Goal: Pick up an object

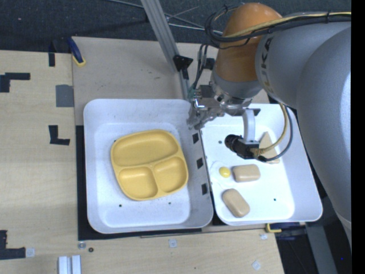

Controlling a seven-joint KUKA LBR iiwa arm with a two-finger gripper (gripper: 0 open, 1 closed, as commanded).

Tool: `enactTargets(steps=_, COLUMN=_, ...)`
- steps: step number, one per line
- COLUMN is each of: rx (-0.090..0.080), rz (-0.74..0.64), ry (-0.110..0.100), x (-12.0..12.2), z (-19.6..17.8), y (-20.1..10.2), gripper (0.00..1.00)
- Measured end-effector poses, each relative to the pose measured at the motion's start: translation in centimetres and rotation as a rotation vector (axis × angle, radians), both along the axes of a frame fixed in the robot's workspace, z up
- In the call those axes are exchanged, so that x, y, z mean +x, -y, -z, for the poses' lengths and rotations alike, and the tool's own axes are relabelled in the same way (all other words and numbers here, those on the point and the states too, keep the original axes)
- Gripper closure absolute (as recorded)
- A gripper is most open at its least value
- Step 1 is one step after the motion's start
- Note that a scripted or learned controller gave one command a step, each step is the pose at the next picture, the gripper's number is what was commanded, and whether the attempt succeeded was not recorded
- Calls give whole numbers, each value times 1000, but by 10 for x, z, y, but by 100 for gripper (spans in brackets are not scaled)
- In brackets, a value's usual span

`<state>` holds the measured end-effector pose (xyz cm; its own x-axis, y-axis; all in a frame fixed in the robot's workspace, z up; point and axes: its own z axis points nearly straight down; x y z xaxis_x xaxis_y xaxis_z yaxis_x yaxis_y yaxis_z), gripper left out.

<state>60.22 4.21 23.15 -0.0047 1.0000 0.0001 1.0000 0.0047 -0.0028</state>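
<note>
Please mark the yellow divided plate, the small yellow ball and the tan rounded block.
Yellow three-compartment plastic plate [149, 163]: camera view, its middle, by the dividers.
Small yellow ball [224, 172]: camera view, its middle.
Tan rounded block [246, 173]: camera view, top face.

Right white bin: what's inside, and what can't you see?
In the right white bin: a small yellow ball, a tan rounded block, a tan oval lump, and a tan wedge, partly covered. The grey arm covers the bin's far right corner.

robot lab, taped wooden bench [34, 170], two white bins [94, 116]
</note>
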Motion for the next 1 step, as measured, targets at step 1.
enactTargets(steps=1, rx=0, rz=0, ry=-1, x=-15, z=13, y=-47, gripper=100)
